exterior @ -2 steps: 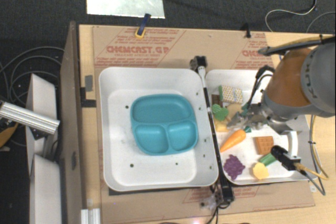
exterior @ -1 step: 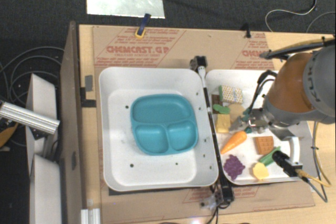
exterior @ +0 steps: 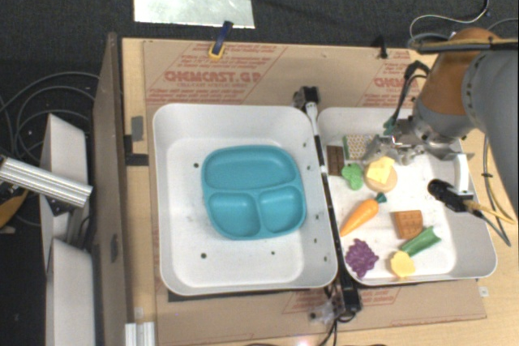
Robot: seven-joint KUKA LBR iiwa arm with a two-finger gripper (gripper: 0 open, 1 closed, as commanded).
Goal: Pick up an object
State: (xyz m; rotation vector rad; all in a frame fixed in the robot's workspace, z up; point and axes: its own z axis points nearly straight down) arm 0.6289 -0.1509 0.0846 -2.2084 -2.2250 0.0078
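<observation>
The right bin (exterior: 478,251) holds several toy foods. A pale yellow round piece (exterior: 381,174) lies near the bin's middle, with a small green piece (exterior: 352,174) to its left. An orange carrot (exterior: 360,215), a purple grape bunch (exterior: 361,256), a yellow piece (exterior: 401,263), a green pepper-like piece (exterior: 419,240) and a brown square (exterior: 407,222) lie toward the front. My gripper (exterior: 395,147) hangs low over the back of this bin, just above and behind the pale yellow piece. Nothing shows as held.
The left bin (exterior: 174,174) carries a teal divided plate (exterior: 252,190). A ribbed grey-green card (exterior: 355,146) and a brown strip (exterior: 334,160) lie at the right bin's back left, beside the wall between the bins. The grey arm (exterior: 486,93) comes in from the right.
</observation>
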